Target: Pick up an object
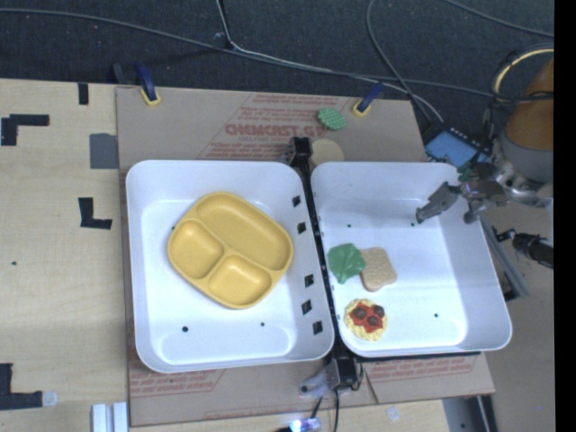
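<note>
Pizza (365, 319) lies well left-below tool (441, 207); toast (379, 269), leaf (346, 262) nearer, touching. Tool state: cannot tell. Best approach: centre over pizza, apart from neighbours, descend straight, grip across width.

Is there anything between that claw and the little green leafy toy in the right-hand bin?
No. In the camera view, only bare white floor of the right bin lies between the claw and the green toy; a tan toast piece touches its far side.

Grey arm (526, 147) with an orange band, grey metal hand (447, 205), two thin dark fingers.
</note>
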`<control>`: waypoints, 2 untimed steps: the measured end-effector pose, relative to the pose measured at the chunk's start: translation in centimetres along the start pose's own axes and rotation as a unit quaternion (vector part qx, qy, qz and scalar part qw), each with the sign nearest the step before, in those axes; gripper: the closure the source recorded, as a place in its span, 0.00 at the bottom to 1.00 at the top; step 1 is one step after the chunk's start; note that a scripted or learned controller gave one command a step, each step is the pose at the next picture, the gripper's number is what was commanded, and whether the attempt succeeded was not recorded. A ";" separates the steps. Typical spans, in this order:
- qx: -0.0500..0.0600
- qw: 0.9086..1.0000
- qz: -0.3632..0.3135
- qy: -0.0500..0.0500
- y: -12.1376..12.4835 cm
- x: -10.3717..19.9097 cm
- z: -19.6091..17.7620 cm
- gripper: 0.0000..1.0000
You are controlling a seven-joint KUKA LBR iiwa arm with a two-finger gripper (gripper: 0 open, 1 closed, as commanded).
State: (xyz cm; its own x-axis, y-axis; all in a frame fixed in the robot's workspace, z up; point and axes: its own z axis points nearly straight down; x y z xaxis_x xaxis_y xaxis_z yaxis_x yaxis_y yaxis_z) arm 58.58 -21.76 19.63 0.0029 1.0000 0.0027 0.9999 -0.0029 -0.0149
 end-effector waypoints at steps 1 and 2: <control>-0.007 1.000 -0.002 -0.002 0.3 0.1 -0.9 0.00; -0.005 1.000 -0.002 -0.001 -0.2 -0.3 3.7 0.00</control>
State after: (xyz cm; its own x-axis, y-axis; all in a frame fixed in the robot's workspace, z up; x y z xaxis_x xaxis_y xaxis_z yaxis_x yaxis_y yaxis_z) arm 58.28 -22.07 15.88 -0.0009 1.0000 -0.0001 1.0000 0.0009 -0.0055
